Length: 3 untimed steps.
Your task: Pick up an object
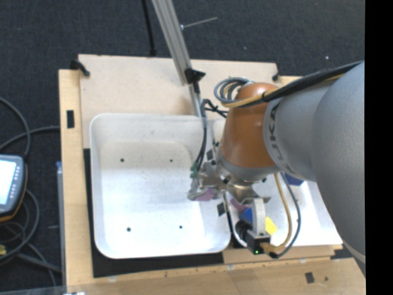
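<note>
The end effector (206, 192) hangs over the left bin's (110, 165) right edge, grip unreadable; bare floor lies leftward.

- We looked down from one fixed camera above the bench (153, 91), tilted at a slant rather than straight overhead.
- We sat far enough back to take in the whole left bin (123, 195), with dark floor visible from 9 to 12 o'clock.
- The arm (307, 134) entered from 3 o'clock and stood close to our lens, so it looked large and covered most of the right bin (319, 217).
- A silver mast (172, 29) ran up toward 12 o'clock.
</note>
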Each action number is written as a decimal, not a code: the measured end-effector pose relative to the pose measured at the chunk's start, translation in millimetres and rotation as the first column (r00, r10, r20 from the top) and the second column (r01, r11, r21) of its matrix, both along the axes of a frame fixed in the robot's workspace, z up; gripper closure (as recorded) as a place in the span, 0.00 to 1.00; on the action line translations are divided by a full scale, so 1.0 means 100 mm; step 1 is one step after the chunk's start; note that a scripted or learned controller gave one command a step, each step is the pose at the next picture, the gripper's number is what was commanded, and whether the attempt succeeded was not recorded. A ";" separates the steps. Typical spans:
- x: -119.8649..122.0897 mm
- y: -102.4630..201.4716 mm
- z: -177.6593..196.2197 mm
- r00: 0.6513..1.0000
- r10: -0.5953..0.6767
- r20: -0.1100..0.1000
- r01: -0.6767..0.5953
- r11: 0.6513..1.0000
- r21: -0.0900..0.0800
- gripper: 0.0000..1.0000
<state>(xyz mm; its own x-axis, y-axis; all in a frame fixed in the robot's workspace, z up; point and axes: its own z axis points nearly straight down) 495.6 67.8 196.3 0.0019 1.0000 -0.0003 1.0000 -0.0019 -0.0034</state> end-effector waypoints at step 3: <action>0.03 -0.14 2.23 1.000 0.011 0.003 -0.011 1.000 0.001 1.00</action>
